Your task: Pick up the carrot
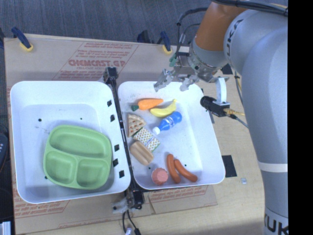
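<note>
An orange carrot (148, 103) with a green stub lies at the back of the right bin (209, 146), touching a yellow banana (163, 110). My gripper (173, 83) hangs above the bin's back rim, up and to the right of the carrot. Its two grey fingers (162, 81) are spread apart with nothing between them.
The right bin also holds a blue bottle (167, 122), a sandwich wedge (135, 124), a patterned block (146, 139), a hot dog bun (141, 152), a round pink piece (159, 176) and two sausages (180, 170). A green divided plate (77, 156) lies in the left bin (29, 102).
</note>
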You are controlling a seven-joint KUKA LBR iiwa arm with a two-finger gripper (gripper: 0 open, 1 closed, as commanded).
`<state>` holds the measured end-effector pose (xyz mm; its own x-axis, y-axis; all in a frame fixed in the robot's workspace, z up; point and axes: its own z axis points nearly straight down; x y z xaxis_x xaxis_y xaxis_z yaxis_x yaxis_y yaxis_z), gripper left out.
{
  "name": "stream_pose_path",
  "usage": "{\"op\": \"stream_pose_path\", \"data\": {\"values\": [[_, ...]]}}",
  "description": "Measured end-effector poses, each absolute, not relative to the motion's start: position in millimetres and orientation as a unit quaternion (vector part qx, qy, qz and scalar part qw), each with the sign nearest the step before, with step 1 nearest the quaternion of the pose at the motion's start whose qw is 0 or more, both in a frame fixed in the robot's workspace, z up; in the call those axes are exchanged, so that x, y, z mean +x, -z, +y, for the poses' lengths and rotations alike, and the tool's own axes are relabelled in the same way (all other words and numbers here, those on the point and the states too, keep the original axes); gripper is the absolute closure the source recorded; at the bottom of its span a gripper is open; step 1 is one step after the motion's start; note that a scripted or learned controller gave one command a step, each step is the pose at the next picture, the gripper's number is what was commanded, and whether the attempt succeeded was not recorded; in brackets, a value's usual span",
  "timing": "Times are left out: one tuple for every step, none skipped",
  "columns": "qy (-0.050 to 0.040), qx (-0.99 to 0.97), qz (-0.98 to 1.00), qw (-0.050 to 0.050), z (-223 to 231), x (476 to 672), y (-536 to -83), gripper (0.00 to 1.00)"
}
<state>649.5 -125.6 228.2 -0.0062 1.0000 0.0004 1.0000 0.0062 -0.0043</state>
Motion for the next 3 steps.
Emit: {"op": "stream_pose_path", "data": {"values": [[-0.0008, -0.666, -0.746, 0.0, -101.0, 654.9, -103.9, 0.0], [-0.0019, -0.665, -0.747, 0.001, -100.7, 654.8, -113.6, 1.0], [-0.002, -0.665, -0.747, 0.001, -100.7, 654.7, -113.5, 0.0]]}}
